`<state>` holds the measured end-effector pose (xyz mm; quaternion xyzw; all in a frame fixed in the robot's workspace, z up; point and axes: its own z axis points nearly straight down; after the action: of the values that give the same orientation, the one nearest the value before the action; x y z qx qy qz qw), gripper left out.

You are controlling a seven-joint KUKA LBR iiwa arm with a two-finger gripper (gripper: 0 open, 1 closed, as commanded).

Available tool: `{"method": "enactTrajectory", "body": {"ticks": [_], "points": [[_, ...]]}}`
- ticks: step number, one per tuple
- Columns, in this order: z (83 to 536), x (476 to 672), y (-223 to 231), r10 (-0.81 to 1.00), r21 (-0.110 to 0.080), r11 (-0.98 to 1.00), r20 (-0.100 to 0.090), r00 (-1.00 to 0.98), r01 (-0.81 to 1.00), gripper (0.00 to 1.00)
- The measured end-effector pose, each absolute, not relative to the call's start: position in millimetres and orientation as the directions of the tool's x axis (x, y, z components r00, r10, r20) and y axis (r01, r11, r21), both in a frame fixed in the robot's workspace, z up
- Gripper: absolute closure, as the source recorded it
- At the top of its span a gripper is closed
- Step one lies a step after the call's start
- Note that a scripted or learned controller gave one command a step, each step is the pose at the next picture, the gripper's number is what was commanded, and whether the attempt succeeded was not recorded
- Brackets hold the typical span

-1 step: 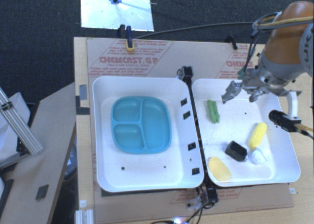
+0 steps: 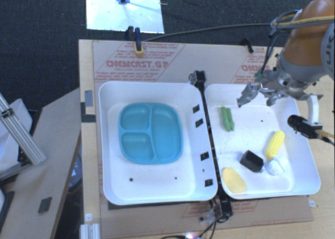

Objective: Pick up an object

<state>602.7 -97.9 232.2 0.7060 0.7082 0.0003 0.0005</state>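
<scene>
Overhead, my grey arm with its orange band [image 2: 309, 28] reaches in from the right above the wooden bench [image 2: 157, 57], where two shallow white bins sit side by side. Nothing is picked yet; I judge this the approach step, with a target not yet committed to.

Largest on the bench, the left white bin [image 2: 112, 180] carries a turquoise plastic plate with three compartments [image 2: 151, 132], lying flat near its middle. The right white bin [image 2: 261, 128] holds the smaller candidates, and my two-finger gripper [image 2: 261, 95] hangs over its far edge, fingers spread apart with nothing between them.

Closest to the tool is the green stick-shaped piece [image 2: 227, 118], lying lengthwise just below and to the left of the fingertips. Well apart from them, toward the near side of the bin, lie the yellow corn cob [image 2: 275, 144], the yellow oval piece [image 2: 234, 180] at the near left corner, the small black block [image 2: 252, 161] between those two, and a small white crumpled lump [image 2: 274, 167] touching the cob's lower end.

Next, I judge, the gripper must centre over one item, align its fingers across the narrow side, and descend.
</scene>
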Motion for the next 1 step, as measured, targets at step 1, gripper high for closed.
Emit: {"method": "enactTrajectory", "body": {"ticks": [1], "points": [[183.6, 612.4, -97.2, 1.0, -0.001, 0.003, 0.0, -0.003, 1.0, 0.0]]}}
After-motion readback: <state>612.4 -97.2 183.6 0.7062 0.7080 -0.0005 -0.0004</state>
